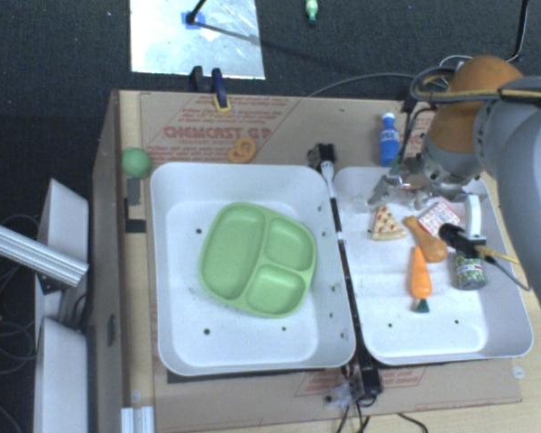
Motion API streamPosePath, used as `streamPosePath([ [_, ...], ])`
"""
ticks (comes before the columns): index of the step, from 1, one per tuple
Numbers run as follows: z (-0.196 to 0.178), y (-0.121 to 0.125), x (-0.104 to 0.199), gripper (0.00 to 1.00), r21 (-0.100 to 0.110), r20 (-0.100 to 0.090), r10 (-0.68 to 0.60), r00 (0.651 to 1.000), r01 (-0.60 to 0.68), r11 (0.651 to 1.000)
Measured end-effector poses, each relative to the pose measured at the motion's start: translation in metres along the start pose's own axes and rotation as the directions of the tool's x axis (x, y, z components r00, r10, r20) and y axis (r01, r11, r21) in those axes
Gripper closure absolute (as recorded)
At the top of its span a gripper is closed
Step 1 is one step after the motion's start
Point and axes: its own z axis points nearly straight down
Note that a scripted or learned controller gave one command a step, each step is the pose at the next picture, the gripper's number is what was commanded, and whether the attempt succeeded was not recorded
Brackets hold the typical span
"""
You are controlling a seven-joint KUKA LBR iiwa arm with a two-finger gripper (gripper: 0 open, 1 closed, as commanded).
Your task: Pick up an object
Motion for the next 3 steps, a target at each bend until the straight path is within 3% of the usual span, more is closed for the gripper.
streamPosePath([
  [3, 0.000, 0.000, 0.012, 0.00, 0.001, 0.000, -0.003, 1.000, 0.003, 1.000],
])
